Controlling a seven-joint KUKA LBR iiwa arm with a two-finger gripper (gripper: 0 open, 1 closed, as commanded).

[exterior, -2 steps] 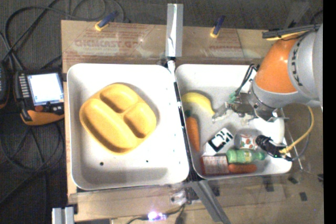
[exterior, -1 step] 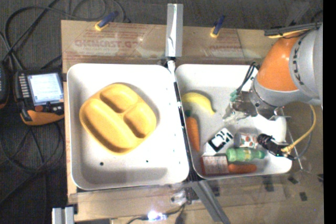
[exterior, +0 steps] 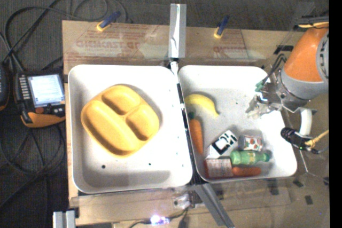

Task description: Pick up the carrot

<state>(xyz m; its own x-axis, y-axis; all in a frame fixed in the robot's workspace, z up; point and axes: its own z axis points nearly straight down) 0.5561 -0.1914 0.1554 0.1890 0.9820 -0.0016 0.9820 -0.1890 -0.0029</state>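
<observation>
The carrot (exterior: pixel 196 135) lies lengthwise along the left wall of the right bin (exterior: pixel 235 74), just below a yellow banana (exterior: pixel 202 103). My gripper (exterior: pixel 257 106) hangs over the right part of that bin, well to the right of the carrot and apart from it. Nothing shows between its fingers. The grey arm with its orange band (exterior: pixel 304 64) reaches in from the right edge.
A yellow divided plate (exterior: pixel 121 119) sits in the left bin (exterior: pixel 85 168). Near the right bin's front lie a black-and-white box (exterior: pixel 225 141), a small can (exterior: pixel 251 142), a green bottle (exterior: pixel 249 157), a red-brown packet (exterior: pixel 218 167) and a red item (exterior: pixel 247 171).
</observation>
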